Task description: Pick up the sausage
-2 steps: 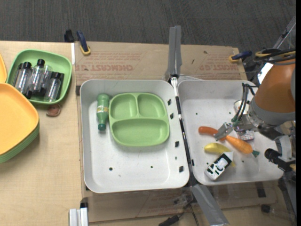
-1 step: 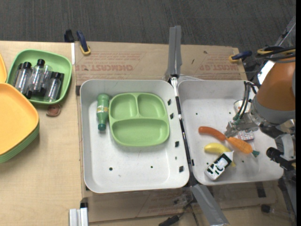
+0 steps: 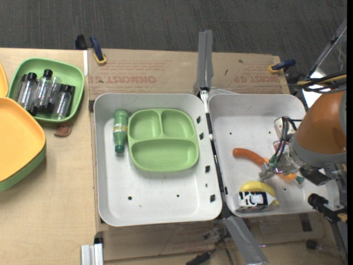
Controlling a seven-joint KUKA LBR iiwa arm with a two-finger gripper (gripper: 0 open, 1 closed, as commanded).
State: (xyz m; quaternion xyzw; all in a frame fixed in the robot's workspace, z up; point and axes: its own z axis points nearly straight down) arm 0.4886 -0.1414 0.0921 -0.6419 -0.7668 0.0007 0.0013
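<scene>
Camera view from above the surface (image 3: 55, 203): the grey arm with its orange band (image 3: 328, 123) reaches in from the right and hangs low over the right bin (image 3: 242, 106), its claw (image 3: 278, 167) down at the right-hand end of the sausage (image 3: 249, 155). The sausage, orange-red and slightly curved, lies on the bin floor near the middle, its far end running under the tangle of wires and metal at the wrist. Whether the claw is released or clenched cannot be told from this angle; the tip is lost in clutter. Just below it sit a banana (image 3: 258, 187) and a small black-and-white carton (image 3: 252, 200), close enough to get in the way. In the left bin (image 3: 110, 197) a green divided plate (image 3: 163, 139) and a green bottle (image 3: 119, 130) lie untouched. By the look of things the approach is made, but the sausage rests flat on the bin floor, so the grasp and the lift are yet to be shown.
</scene>
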